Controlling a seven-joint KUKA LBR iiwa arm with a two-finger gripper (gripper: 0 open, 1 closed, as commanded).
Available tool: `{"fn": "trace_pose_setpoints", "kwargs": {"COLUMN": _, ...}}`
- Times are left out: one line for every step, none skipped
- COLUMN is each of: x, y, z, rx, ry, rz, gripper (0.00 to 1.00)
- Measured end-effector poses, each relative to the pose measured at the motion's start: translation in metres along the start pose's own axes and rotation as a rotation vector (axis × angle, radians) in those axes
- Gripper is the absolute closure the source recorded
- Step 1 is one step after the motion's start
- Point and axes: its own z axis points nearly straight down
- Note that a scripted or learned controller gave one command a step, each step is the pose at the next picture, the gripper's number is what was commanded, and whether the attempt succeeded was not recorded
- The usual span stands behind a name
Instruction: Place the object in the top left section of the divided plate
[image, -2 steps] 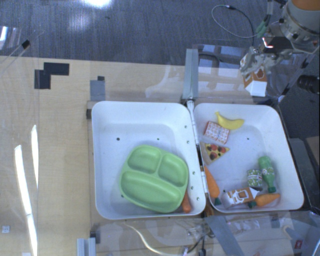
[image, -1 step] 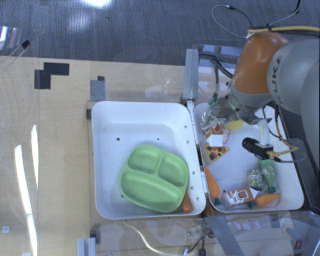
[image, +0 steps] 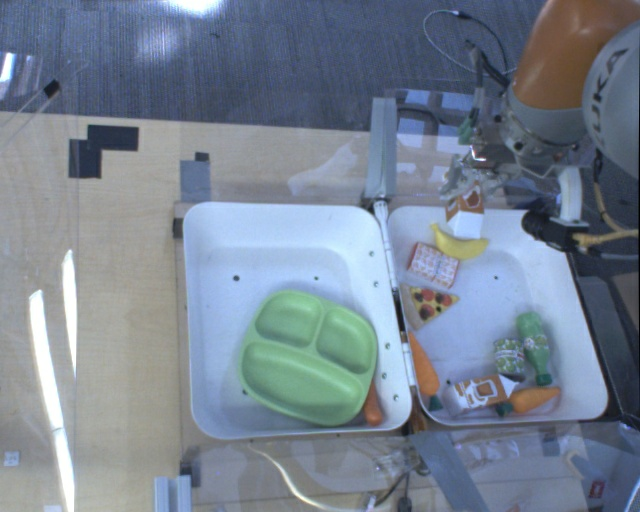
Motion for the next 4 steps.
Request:
{"fn": "trace_pose_setpoints", "kwargs": {"x": 0.059, "y": -0.017, "z": 0.037, "rx": 0.003, "ry": 0.002, "rz": -0.126, "gripper": 1.00}}
{"fn": "trace_pose_setpoints", "kwargs": {"x": 0.037, "y": -0.016, "z": 0.045, "rx": 0.003, "ry": 0.001, "rz": -0.093, "gripper": 1.00}}
{"fn": "trace_pose_setpoints", "kwargs": {"x": 0.095, "y": -0.053, "z": 0.038, "rx": 0.004, "ry": 0.002, "rz": -0.006, "gripper": 1.00}}
{"fn": "trace_pose_setpoints", "kwargs": {"x": 0.137, "y": -0.032, "z": 0.051, "rx": 0.005, "ry": 0.002, "rz": 0.059, "gripper": 1.00}}
